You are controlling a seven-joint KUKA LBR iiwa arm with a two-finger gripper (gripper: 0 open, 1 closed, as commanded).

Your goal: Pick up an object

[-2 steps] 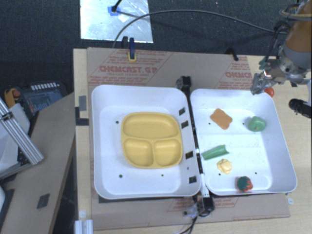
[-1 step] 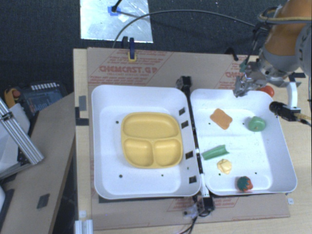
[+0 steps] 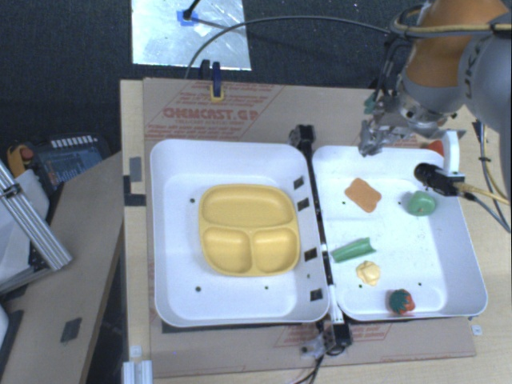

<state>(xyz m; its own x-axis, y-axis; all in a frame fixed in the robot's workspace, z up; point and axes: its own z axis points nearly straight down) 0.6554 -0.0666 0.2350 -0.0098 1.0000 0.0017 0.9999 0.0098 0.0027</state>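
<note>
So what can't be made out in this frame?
- Gripper, camera view: fingertips too small and blurred against the right bin rim to judge.
- Arm: cut off by the top and right edges.
- Red item: mostly hidden behind the arm's white fitting.

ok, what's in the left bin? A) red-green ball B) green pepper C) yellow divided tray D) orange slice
C: the yellow tray lies in the left bin.
</note>
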